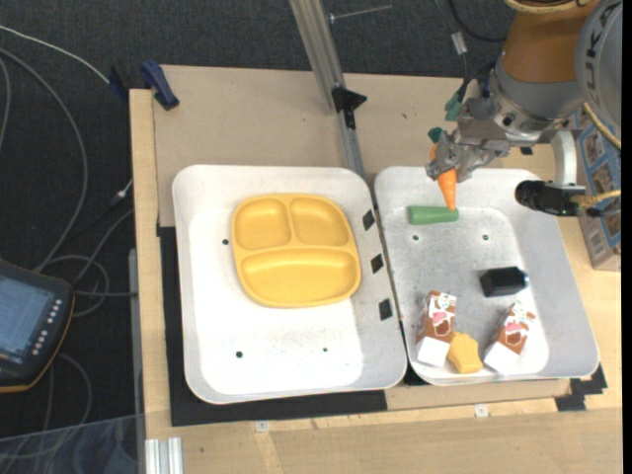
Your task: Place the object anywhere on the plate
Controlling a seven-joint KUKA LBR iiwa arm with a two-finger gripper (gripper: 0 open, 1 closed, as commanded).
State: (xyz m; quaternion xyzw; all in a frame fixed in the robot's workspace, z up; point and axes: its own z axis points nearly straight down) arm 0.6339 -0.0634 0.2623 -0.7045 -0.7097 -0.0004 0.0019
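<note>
Orange and tapered, a small plastic carrot hangs point-down between the fingers of the two-finger gripper, which is clamped on its upper end above the far left corner of the right white bin. Just below its tip lies a flat green block on the bin floor. The carrot appears lifted off the floor, so I judge the pick done and the carry left: the yellow three-compartment plastic plate sits in the left white bin, well apart from the gripper, with nothing on it. The arm has to cross the divide between the bins and release over any compartment.

Near the right bin's near edge rest a small black block, two brown-and-white carton-like toys and a yellow wedge. Both bins sit on a pale wooden bench with a metal post rising at the far side; dark carpet and loose cables surround it, and a handheld control pendant lies at left.
</note>
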